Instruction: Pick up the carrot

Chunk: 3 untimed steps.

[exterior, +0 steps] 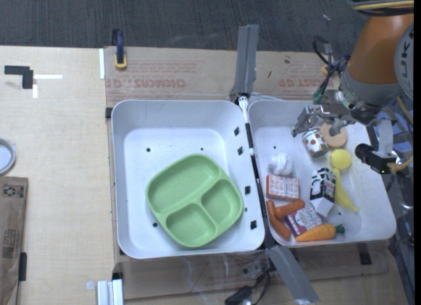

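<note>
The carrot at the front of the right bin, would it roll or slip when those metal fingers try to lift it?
Probably. The carrot looks smooth, round and tapered, so it could roll or slide out of a pinch. It seems a stiff toy, likely light. It lies against a small red packet near the bin's front wall, so neighbours may get nudged.

The arm (pixel 381 41) has a rounded orange band over a grey wrist. Black cables loop beside the wrist, and a black fitting sticks out below. The gripper (pixel 314 121) is grey metal.

A green divided plate (pixel 194 200) lies in the left bin (pixel 125 165); a banana (pixel 342 182) lies in the right bin (pixel 263 123).
</note>
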Each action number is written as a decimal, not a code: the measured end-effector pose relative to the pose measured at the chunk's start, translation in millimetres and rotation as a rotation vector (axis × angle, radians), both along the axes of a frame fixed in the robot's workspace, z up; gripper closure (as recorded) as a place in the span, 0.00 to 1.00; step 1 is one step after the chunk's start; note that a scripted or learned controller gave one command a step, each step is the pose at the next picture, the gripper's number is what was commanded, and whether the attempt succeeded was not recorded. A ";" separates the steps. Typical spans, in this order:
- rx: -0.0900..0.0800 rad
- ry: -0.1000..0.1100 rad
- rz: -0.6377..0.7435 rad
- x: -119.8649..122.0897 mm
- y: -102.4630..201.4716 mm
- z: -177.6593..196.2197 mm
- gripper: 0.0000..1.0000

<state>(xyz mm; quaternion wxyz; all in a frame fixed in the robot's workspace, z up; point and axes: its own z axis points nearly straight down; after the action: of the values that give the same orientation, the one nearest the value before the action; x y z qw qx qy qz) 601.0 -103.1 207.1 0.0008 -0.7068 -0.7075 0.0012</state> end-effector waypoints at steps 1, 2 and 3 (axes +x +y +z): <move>-0.002 -0.001 -0.053 3.2 30.1 144.3 0.00; -0.002 0.000 -0.053 3.2 30.0 144.0 0.00; -0.001 0.001 -0.099 44.1 31.3 3.4 0.00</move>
<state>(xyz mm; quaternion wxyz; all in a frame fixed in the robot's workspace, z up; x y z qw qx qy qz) 645.1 -71.8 210.5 0.0009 -0.7411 -0.6714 0.0017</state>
